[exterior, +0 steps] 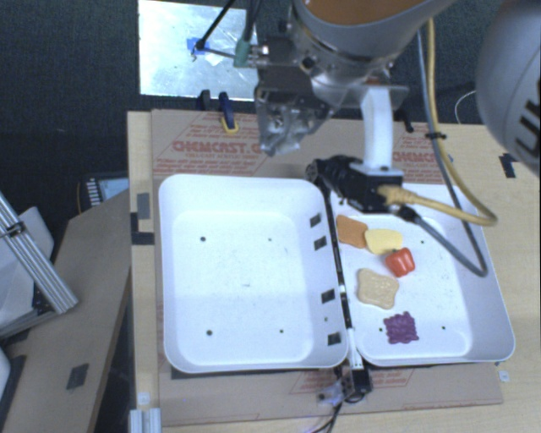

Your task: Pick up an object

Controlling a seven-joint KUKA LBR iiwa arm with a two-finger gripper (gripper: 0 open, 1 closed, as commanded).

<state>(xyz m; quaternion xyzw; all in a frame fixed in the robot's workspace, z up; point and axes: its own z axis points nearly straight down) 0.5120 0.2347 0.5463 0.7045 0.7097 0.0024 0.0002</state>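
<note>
Five food pieces are gathered in the right bin (473, 338) at centre right, pepper (401, 262) among them, while the gripper (283, 135) is held high at upper centre, nothing visibly grasped, its state impossible to tell.

light: bright, even | glare: white bins (237, 279) washed out | blur: arm (355, 34) soft, grainy

The arm (363, 21) is cut off by the top edge, so its upper part is not visible. The gripper (283, 135), just below the arm, is blurred, and its fingers cannot be distinguished. Below the arm, the far corner of the right bin (473, 338) is hidden behind a black mount (355, 182).
</note>
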